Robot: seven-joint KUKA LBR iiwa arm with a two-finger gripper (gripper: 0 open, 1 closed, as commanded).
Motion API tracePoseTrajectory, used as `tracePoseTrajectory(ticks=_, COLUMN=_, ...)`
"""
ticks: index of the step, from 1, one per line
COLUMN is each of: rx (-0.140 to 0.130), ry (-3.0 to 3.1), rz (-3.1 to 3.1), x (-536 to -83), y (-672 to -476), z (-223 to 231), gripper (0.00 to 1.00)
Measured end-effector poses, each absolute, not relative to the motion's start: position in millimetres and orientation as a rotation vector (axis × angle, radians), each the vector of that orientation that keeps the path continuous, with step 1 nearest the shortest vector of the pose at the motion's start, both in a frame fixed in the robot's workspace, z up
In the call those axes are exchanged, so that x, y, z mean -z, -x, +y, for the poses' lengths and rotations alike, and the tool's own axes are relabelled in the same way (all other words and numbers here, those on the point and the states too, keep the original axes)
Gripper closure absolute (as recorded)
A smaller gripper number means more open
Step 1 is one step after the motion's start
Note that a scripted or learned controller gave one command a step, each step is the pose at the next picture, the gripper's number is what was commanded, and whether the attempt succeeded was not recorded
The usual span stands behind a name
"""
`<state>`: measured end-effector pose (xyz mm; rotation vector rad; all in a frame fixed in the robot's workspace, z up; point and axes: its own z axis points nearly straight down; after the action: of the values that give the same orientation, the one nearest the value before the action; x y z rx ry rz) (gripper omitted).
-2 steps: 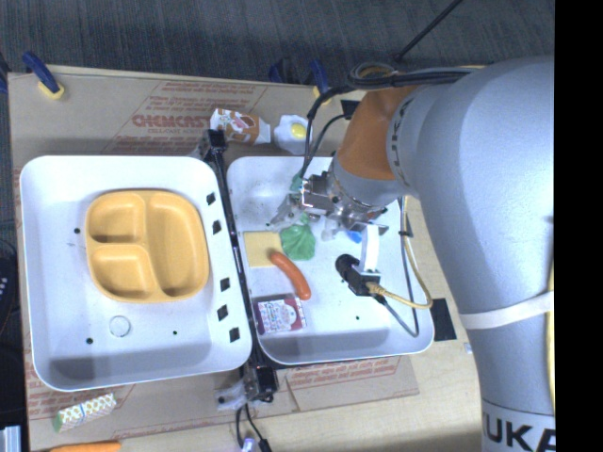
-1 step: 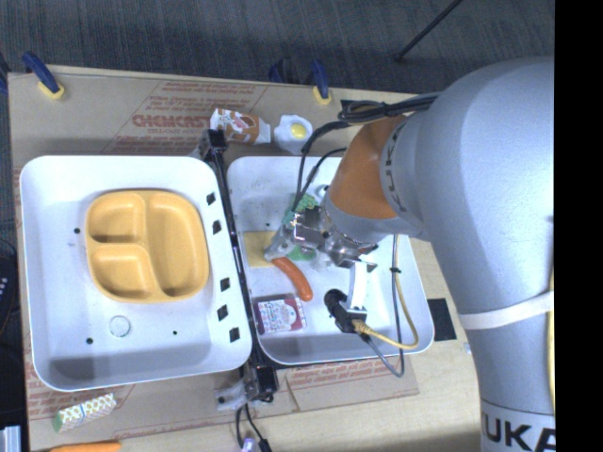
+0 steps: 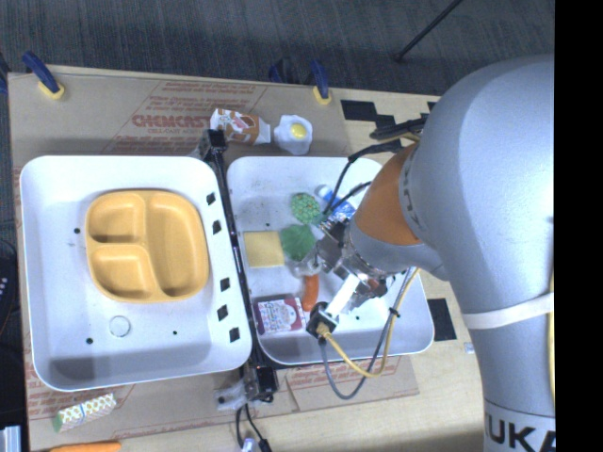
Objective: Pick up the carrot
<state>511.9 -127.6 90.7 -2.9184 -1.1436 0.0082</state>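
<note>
Two shallow white bins were seen side by side on a cardboard-covered surface [image 3: 141,111]. In the left bin [image 3: 47,252] a yellow divided tray [image 3: 146,243] with three compartments was laid towards the upper middle, and a small clear round piece [image 3: 119,326] was found near the lower left of the tray.

In the right bin [image 3: 254,182] several things were gathered near the middle. A pale yellow block [image 3: 263,249] was placed near the bin's left wall, with a green leafy item [image 3: 298,241] touching its right side and a second green piece [image 3: 304,206] just above. A red and white packet [image 3: 278,315] was lodged at the lower left of that bin. The carrot [image 3: 310,294] was seen as a short orange piece just to the right of the packet, below the green item.

The jaws [image 3: 316,276] were lowered into the right bin, just above the carrot; how far they were parted, and whether anything was gripped, could not be told, since the wrist and cables covered them.

Outside the bins, a small carton [image 3: 236,125] and a white and yellow egg-like item [image 3: 294,134] were set on the surface above the right bin.
</note>
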Motion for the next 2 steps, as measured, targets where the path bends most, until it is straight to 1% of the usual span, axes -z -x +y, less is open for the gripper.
tracePoseTrajectory(ticks=1, rx=-0.011, ry=2.911, rz=-1.149, x=-100.3, y=-511.9, z=-126.8, gripper=1.0)
tracePoseTrajectory(ticks=2, rx=-0.005, ry=2.698, rz=-1.597, x=-155.8, y=-484.5, z=-105.7, gripper=1.0)
